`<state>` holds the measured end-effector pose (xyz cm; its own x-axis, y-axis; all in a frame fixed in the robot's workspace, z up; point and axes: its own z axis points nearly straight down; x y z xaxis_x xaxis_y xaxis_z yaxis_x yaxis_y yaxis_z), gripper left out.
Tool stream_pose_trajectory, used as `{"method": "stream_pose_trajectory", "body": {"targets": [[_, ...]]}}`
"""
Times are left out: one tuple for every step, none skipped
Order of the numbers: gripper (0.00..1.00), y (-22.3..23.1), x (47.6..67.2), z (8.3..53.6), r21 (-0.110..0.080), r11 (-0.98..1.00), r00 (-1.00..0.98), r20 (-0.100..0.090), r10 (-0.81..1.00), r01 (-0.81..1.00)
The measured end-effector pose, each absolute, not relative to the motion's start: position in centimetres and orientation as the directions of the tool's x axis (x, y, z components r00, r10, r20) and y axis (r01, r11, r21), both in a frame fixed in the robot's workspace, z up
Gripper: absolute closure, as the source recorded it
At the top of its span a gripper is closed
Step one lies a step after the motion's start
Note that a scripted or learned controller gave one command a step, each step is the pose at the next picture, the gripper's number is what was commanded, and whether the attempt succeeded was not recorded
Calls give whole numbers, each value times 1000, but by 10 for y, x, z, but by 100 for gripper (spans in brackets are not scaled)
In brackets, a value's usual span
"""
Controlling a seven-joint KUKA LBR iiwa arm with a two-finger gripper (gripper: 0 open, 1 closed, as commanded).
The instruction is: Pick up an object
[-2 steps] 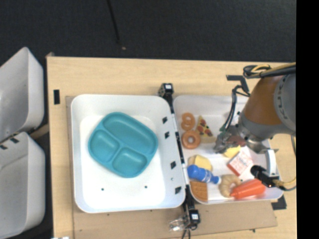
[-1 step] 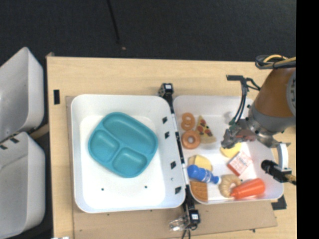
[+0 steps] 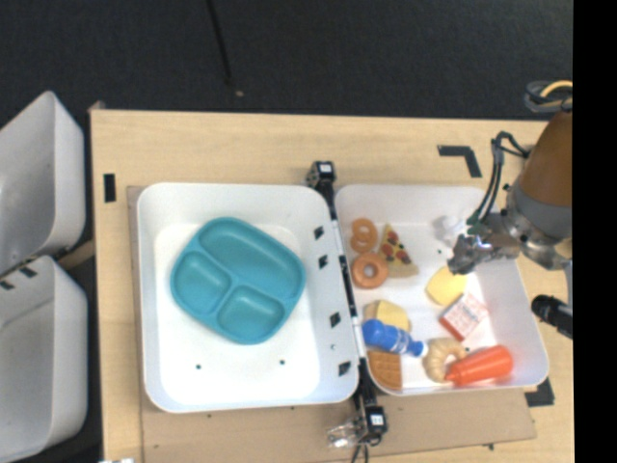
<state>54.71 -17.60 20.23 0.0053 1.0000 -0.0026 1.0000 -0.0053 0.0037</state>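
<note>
The gripper hangs low over the right bin, at about three o'clock in the view, with the grey arm and its orange band behind it at the right edge. Whether it is parted or closed cannot be told from this angle, and nothing can be seen held by it.

Just beside the gripper, at its seven o'clock, lies a yellow wedge, pale and smooth, like a piece of toy cheese. It sits near the middle of the right bin. At its five o'clock is a small red and white packet; its print is too small to read.

Further toward six o'clock lies an orange carrot along the bin's near wall, touching a tan curled pastry. To their nine o'clock is a blue bottle with a white cap, lying on its side, with a waffle below it and a yellow-and-white piece above it.

At the bin's upper left are two brown rings, one above the other, and a pizza slice just beside them.

The left bin holds a teal divided plate with three compartments, tilted slightly.
</note>
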Motion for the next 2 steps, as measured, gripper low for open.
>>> {"method": "stream_pose_trajectory", "body": {"targets": [[100,-178,549,242,3,2,-2,-2,1000,1000],[100,-124,570,246,0,8,-8,1,1000,1000]]}}
